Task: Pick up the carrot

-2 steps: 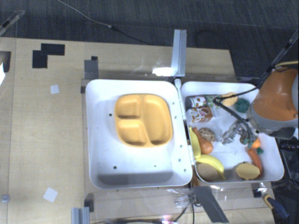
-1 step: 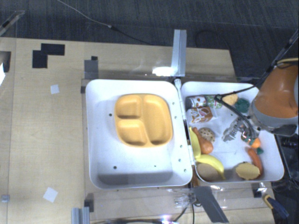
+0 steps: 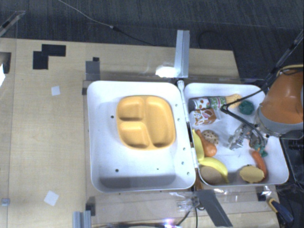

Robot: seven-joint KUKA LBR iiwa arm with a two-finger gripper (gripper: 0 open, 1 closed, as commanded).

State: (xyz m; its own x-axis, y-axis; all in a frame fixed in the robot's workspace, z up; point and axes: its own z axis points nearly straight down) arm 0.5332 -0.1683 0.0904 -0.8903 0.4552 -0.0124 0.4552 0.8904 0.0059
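Orange carrot [image 3: 259,160] lies near right corner of right bin [image 3: 284,175], beside potato [image 3: 251,174]. Gripper [image 3: 241,139] hangs left of it, grip unclear. We should shift right, straddle carrot crosswise.

1. Arm [image 3: 283,109], entering the camera view at 3 o'clock: a rounded, bulbous segment, seen from above.
2. Orange band: glossy shell covering the upper dome of the segment, with a pale highlight along its 12 o'clock edge.
3. Grey collar: a smooth ring beneath the orange, curving along the 6 o'clock side of the dome.
4. Gripper [image 3: 243,139]: a small assembly of bare metal, silver-grey, with angular brackets; fine detail blurred.
5. Black cable: a thin line looping from the dome toward 9 o'clock, bending in a sharp angle and returning to the metal assembly.
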